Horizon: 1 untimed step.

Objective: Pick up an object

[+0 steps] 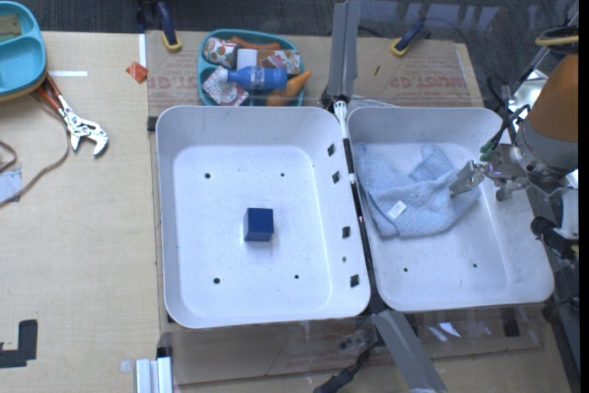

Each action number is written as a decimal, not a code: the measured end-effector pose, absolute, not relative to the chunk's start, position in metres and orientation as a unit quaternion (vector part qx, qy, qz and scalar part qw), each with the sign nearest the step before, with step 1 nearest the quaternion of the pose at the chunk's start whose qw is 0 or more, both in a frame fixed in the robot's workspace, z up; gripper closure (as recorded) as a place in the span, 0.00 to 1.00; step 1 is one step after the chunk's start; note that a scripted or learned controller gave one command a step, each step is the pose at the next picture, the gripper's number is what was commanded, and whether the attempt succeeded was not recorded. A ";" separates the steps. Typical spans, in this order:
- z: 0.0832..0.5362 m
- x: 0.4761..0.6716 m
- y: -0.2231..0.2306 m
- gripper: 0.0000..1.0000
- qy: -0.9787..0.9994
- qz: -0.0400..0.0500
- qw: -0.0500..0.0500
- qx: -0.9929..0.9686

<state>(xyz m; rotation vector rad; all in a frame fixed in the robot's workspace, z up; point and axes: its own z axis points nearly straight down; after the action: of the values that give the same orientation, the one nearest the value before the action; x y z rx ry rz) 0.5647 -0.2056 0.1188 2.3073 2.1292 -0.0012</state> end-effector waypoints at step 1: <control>0.093 0.608 -0.149 0.00 0.699 0.001 0.002 0.715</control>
<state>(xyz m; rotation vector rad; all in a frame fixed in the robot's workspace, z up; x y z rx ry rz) 0.6075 -0.1495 0.0933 2.2452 2.1926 0.0024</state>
